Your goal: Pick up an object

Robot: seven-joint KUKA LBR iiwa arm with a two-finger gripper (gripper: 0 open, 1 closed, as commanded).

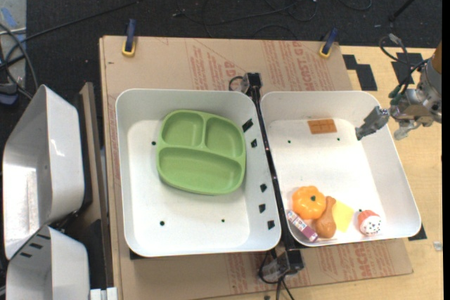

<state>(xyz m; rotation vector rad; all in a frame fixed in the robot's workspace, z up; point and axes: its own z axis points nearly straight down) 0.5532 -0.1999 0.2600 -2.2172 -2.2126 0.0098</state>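
Hand [387,127] is hanging released over the far right rim of the right bin [394,158], and I am seeing nothing between its fingers [370,122].

I am looking at the pickable things bunched in that bin's near corner, well apart from the hand. An orange pumpkin-shaped toy [309,201] is sitting at the left of the heap. A brown drumstick-shaped piece [327,221] is leaning against the pumpkin toy's near side, a pale yellow piece [343,215] is lying just right of the drumstick piece, and a small pink tube [301,225] is lying at the heap's left edge against the bin wall. A white and red ball with dark dots [369,223] is resting a little to the right of the others. A flat orange rectangle [321,126] is lying alone near the bin's far wall, left of the hand.

I am watching the hand point down and to the left, one dark finger reaching in over the bin's rim, while the grey wrist [422,98] is coming in from the right.

In the left bin [140,221] a green divided plate [202,151] is lying flat, towards the far side. Both bins are sitting on a cardboard-covered tabletop [183,60].
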